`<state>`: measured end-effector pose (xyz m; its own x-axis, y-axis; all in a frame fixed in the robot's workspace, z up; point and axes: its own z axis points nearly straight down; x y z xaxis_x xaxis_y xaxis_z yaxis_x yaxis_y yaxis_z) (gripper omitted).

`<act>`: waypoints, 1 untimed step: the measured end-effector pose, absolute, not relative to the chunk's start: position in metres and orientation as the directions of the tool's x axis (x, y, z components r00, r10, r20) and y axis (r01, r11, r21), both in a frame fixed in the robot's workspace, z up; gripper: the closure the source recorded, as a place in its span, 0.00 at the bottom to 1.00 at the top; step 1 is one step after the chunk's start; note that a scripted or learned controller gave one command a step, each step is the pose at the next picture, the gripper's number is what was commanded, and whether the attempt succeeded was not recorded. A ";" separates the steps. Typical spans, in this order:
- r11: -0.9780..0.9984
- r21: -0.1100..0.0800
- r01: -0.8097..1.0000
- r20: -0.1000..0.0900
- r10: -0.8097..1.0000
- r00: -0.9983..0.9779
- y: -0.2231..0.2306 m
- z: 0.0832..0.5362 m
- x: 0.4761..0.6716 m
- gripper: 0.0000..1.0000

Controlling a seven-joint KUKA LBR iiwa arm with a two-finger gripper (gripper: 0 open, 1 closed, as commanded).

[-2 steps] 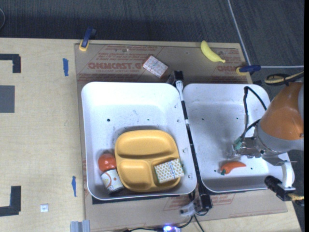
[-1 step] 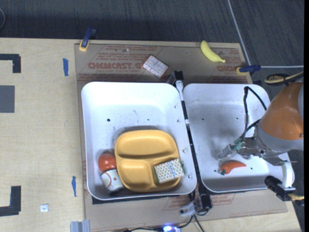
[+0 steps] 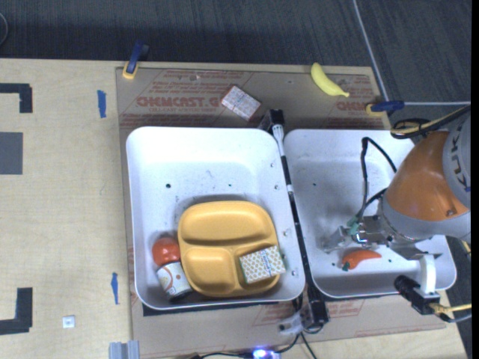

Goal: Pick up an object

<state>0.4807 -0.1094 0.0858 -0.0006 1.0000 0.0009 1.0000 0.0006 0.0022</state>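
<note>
The worktop (image 3: pixel 60 223) was a flat, pale wood-grain board. A brown cardboard sheet (image 3: pixel 187 99) with red printing lay under the two bins.

Nearest the camera, the left bin (image 3: pixel 150 170), a shallow white tray with rounded corners, carried a yellow divided plate (image 3: pixel 221 234) of smooth, matte plastic with three recessed compartments. A small square packet (image 3: pixel 262 265) with a fine patterned print lay tilted over the plate's near-right compartment. At the plate's near-left edge stood a short white cylindrical can (image 3: pixel 172 278) with orange markings, and a rounded red-orange object (image 3: pixel 165 250) touched it on the far side.

The right bin (image 3: pixel 314 170), of the same white moulded form, held an orange carrot-shaped toy (image 3: pixel 361 257) with a green tip, lying flat on the floor near the front wall. The claw (image 3: pixel 358 234) hung just above and beside this toy. Its metallic tip was visible, but whether it was apart or together could not be told, and contact with the toy could not be confirmed. The grey arm with its glossy orange band (image 3: pixel 426 189) entered from the right, with black cables looped over it.

Farther back, on the cardboard beyond the bins, lay a small square patterned block (image 3: pixel 240 102) and a curved yellow banana (image 3: pixel 328 81). Blue clamps (image 3: pixel 135 57) held the sheet's far corners.
</note>
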 end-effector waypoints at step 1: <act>0.000 0.007 1.000 0.000 1.000 0.000 -0.109 0.096 0.482 1.00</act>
